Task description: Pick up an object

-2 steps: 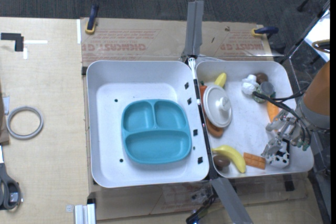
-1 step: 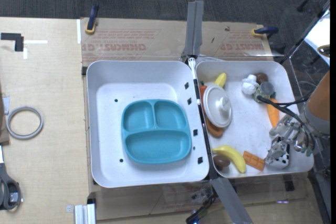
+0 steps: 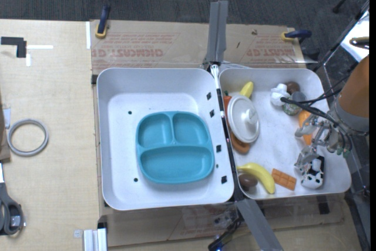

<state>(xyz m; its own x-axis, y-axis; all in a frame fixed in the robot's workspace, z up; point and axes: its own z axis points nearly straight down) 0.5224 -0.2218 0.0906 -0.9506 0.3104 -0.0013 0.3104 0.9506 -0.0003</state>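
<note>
Where cardboard backs them, two white bins [image 3: 111, 144] meet.

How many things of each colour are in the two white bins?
Blue: 1, the divided plate
Yellow: 2, big banana and small banana
Orange: 2, flat block and piece
White: 2, lid and lump
Black-and-white: 1, cow toy
Total: 8

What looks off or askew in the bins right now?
Nothing is spilled or broken. One oddity: the white pot lid in the right bin lies on an orange item, against the divider. The blue divided plate sits flat in the left bin.
</note>
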